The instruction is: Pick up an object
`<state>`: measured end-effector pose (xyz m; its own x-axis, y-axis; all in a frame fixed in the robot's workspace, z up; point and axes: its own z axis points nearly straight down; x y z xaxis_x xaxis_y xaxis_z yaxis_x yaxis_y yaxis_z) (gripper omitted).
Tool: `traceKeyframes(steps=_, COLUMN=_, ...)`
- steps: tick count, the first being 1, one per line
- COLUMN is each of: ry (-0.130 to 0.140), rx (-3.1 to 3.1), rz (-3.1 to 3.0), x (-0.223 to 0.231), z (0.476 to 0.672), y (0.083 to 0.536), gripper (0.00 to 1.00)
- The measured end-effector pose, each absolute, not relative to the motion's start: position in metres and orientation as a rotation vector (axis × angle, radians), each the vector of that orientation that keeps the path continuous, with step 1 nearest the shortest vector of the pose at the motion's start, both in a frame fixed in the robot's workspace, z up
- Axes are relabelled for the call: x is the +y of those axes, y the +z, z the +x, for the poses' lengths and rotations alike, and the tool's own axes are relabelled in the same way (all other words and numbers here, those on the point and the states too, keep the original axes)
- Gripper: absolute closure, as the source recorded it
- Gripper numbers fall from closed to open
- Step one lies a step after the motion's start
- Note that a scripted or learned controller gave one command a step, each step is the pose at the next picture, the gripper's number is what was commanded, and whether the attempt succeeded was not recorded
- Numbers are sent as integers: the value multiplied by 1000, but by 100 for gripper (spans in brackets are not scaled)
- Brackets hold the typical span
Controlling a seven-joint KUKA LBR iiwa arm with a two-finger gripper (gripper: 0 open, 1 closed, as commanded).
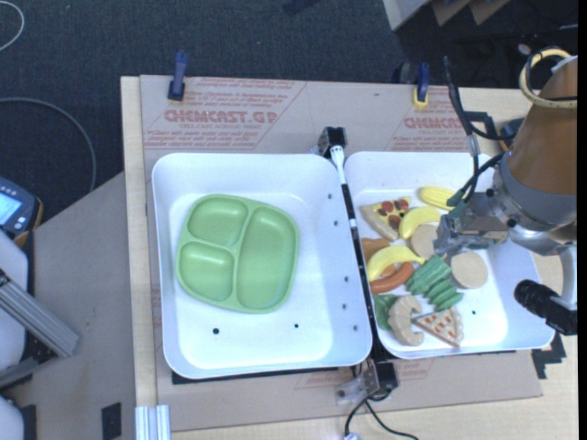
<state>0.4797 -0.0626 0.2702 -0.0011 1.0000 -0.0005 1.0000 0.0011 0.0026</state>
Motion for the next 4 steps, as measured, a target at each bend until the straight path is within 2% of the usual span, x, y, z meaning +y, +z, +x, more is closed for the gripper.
traceKeyframes(steps=2, ry=-6, rx=2233, rz=2221, x=33, z=478, y=213, gripper=100)
traceKeyframes(steps=3, ry=21, rx=2226, rz=2207, x=88, z=485, y=333, gripper=100)
traceKeyframes(steps=4, ry=7, rx=2215, rz=2221, x=60, z=480, y=364, gripper=100)
